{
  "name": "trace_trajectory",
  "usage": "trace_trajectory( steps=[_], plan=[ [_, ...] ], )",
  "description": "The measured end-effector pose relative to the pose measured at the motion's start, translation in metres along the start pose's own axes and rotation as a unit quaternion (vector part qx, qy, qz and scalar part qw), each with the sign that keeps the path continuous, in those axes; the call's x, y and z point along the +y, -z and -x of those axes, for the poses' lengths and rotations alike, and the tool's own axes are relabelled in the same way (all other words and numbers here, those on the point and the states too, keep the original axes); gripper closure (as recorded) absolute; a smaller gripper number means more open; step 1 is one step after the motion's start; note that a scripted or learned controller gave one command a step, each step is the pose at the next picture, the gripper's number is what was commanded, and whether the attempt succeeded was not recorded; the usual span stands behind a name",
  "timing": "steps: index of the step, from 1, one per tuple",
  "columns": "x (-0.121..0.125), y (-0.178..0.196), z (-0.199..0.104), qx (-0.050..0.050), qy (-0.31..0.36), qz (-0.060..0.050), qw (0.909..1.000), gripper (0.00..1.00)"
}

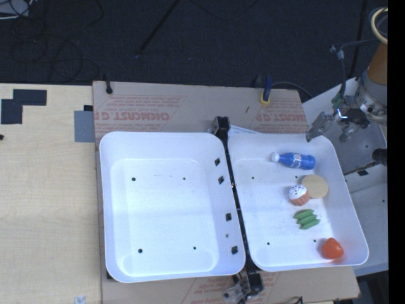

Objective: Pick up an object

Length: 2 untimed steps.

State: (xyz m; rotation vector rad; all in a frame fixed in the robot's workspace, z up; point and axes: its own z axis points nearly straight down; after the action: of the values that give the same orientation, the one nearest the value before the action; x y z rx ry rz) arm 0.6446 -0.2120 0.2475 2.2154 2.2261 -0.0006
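Note:
The right bin (pixel 266 258) holds several small objects. A blue bottle (pixel 295 161) with a white cap lies on its side near the far edge. Below it sit a tan round disc (pixel 316 186) and, touching it, a white and orange cupcake-like piece (pixel 298 195). A green pea pod (pixel 307 219) lies nearer the front, and a red tomato (pixel 331 249) rests in the front right corner. My gripper (pixel 329 124) hangs beyond the bin's far right corner, above the bench and apart from every object.
The left bin (pixel 111 170) stands beside the right one, with a black divider strip (pixel 229 189) between them. Both rest on a cardboard sheet (pixel 164 109). A blue and yellow clamp (pixel 266 90) sits at the sheet's back edge.

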Motion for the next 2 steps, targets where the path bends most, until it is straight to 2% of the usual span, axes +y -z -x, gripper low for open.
trace_trajectory(
  steps=[2],
  plan=[
    [0.000,0.031,0.001,0.000,0.001,0.001,1.0000,0.00]
  ],
)
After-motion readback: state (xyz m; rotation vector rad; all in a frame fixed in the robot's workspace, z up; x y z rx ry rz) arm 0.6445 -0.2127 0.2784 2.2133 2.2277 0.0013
